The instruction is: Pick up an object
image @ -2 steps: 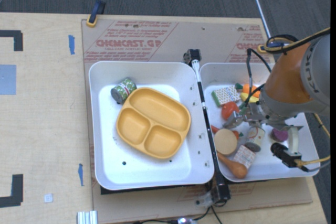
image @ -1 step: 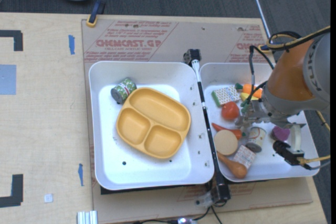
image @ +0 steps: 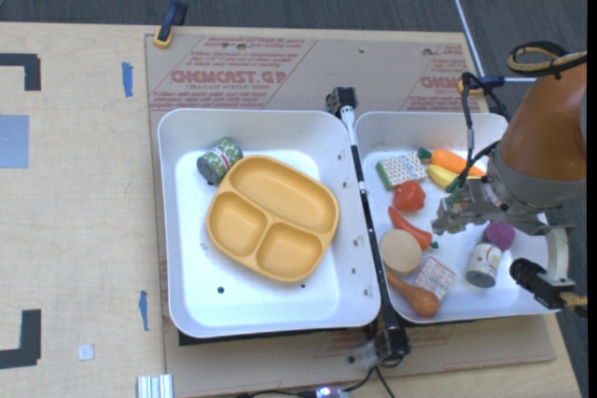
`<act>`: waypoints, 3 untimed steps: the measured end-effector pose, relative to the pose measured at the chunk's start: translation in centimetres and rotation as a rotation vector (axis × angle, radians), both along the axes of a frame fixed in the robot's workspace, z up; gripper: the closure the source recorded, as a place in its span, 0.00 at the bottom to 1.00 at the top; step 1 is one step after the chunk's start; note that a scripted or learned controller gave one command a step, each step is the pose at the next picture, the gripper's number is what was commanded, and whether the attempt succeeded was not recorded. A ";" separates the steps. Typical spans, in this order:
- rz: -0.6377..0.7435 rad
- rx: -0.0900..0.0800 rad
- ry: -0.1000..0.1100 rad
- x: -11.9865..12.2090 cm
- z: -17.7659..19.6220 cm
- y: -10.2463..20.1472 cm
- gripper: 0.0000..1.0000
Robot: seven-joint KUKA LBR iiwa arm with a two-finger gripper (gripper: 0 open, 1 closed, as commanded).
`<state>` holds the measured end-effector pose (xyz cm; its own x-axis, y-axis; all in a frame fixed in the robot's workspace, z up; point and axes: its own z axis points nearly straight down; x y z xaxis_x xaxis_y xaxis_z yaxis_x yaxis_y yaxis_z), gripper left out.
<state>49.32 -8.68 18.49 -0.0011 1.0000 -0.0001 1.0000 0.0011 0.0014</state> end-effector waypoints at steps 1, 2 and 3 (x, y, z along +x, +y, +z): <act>-0.001 0.000 0.000 0.0 0.0 0.0 0.00; -0.001 0.000 -0.007 -0.4 -8.7 -0.7 0.00; -0.001 0.001 -0.016 -0.7 -9.4 -0.5 0.00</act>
<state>48.65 -9.19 9.12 -0.0005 1.0000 0.0013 0.9998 0.0005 0.0176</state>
